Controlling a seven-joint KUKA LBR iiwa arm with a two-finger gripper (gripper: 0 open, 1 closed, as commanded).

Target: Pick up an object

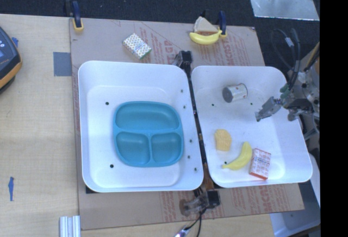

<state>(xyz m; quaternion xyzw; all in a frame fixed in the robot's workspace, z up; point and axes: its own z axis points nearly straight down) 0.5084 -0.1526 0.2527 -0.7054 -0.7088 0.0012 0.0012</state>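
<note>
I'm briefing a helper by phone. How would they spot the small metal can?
Look in the right-hand shallow white bin. Near its far side lies the small silver cylindrical can, tipped on its side. It alone is metallic grey; the yellow banana and red-and-white packet lie nearer.

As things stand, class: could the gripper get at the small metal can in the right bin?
Probably yes. The gripper hovers over the right bin, and the metal can lies on its side to its upper left in the camera view, with bare bin floor between them.
</note>
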